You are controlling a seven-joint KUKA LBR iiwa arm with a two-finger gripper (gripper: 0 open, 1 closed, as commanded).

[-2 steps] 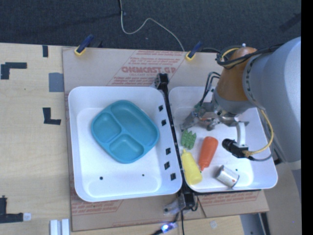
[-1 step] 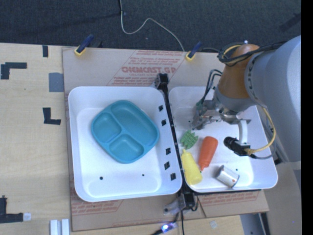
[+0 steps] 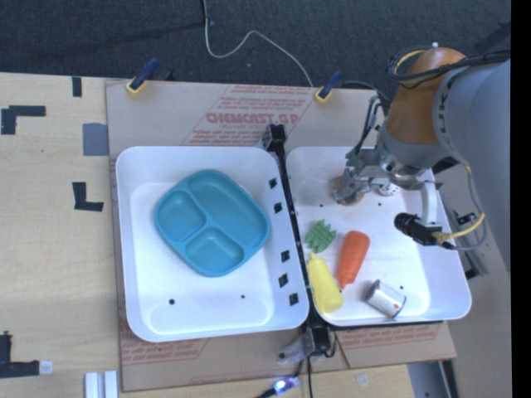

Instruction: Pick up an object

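Note:
My gripper [image 3: 349, 187] is low in the right bin [image 3: 431, 305], near its far side, with the arm reaching in from the right. A small brownish thing [image 3: 343, 191] lies right at its fingertips; I cannot tell whether it sits between them. In front of it lie a green leafy toy [image 3: 319, 236], an orange carrot [image 3: 353, 257], a yellow corn-like piece [image 3: 323, 283] and a small silver can [image 3: 384, 298] on its side.
The left bin [image 3: 149, 305] holds a blue divided plate [image 3: 212, 220]. A black divider with clips [image 3: 284, 222] runs between the bins. A thin cable [image 3: 249, 40] lies across the back of the bench. Yellow-and-blue clamps [image 3: 142, 76] hold the cardboard's far corners.

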